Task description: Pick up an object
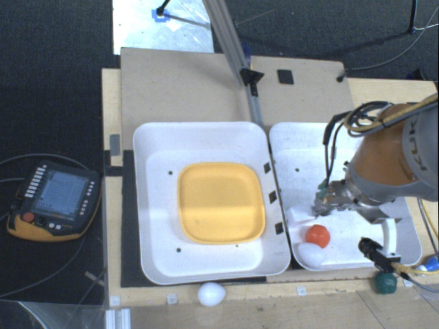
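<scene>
While the grey arm with its orange band (pixel 384 157) reaches in from your right, you see its gripper (pixel 325 204) low over the right white bin (pixel 295 149), just above the small round orange-red ball (pixel 317 236).

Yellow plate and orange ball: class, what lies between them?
In the camera view, the adjoining bin walls separate the yellow plate from the orange ball.
</scene>
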